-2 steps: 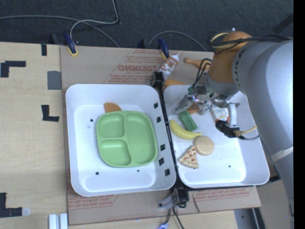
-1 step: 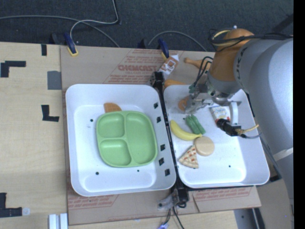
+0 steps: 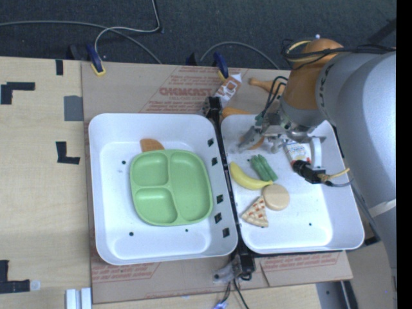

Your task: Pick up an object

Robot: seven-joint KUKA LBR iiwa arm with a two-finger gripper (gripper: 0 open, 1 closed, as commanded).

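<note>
Nearest the camera, at the front of the right white bin point(image 3: 335, 237), lie a waffle-patterned toy pizza wedge point(image 3: 255, 212) and a round tan disc like a cookie point(image 3: 276, 197), almost touching each other. Just behind them sit a yellow toy banana point(image 3: 246, 177) and a small green ridged piece like a bean bundle point(image 3: 262, 167), side by side. In the left white bin point(image 3: 106, 172) a green sectioned plastic plate point(image 3: 170, 187) rests flat, with an orange slice-shaped piece point(image 3: 152, 145) peeking from behind its far edge. Farther back in the right bin the hand point(image 3: 261, 136) hangs low, just beyond the green piece; whether its fingers are spread or closed I cannot tell, and nothing is visibly held between them. So the pick looks not yet done: every object lies on the bin floor. The banana and green piece crowd each other, which could spoil a clean grasp. Beyond, on the cardboard-covered tabletop point(image 3: 148, 89), cables and blue clamps point(image 3: 96, 61) lie clear.
</note>
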